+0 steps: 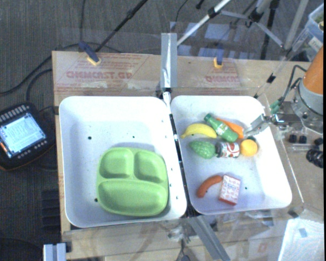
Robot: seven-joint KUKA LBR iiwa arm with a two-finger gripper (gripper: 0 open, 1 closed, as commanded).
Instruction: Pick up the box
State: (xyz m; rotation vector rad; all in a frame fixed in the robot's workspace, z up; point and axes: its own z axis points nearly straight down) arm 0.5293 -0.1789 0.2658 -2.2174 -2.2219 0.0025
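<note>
One small red-and-white cardboard box (230, 189) lies flat at the right white bin's (271, 192) near edge beside an orange sausage (208, 185), prob. light & stiff, best pinched across short sides; gripper (259, 125) fingers—can't tell open/shut.

This is a robotics lab, not a home: two white bins (119, 105) sit on a cardboard-lined tabletop (125, 72) held by clamps (91, 55). A teach pendant (17, 135) lies on grey carpet (22, 37), with cables (41, 78) and tripod legs (244, 10) nearby.
</note>
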